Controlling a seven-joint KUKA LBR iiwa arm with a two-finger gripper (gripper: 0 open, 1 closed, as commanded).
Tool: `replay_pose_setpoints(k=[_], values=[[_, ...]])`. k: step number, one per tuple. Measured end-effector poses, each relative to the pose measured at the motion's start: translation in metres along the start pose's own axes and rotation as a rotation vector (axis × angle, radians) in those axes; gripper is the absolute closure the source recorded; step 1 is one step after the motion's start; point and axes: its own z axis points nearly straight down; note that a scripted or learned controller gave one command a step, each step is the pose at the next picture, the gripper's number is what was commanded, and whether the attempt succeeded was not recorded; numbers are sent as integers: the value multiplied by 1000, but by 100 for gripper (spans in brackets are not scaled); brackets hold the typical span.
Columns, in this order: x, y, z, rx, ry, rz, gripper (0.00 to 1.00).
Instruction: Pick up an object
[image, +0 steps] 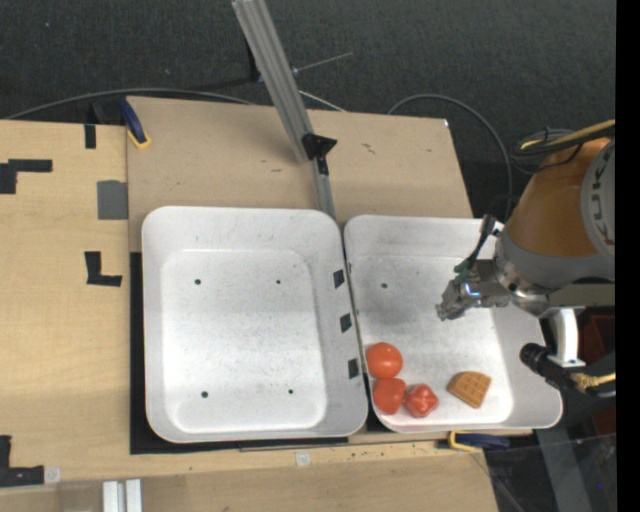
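four things lie in the right bin (400, 250), all below my end effector (452, 303) and apart from it — an orange-red ball (384, 359) down and to its left, two red pieces (405, 397) lower, and a tan waffle-like block (469, 388) almost straight beneath. i cannot tell how the end effector is set; nothing shows in it. i judge this the approach step: next i'd pick one target, likely the block — it sits alone — then centre over it and descend.
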Motion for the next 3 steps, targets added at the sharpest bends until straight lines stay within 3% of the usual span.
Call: replay_pose_setpoints(k=[2, 3], values=[[15, -11, -98, 0, 0, 0, 100], [73, -9, -81, 6, 1, -4, 100]])
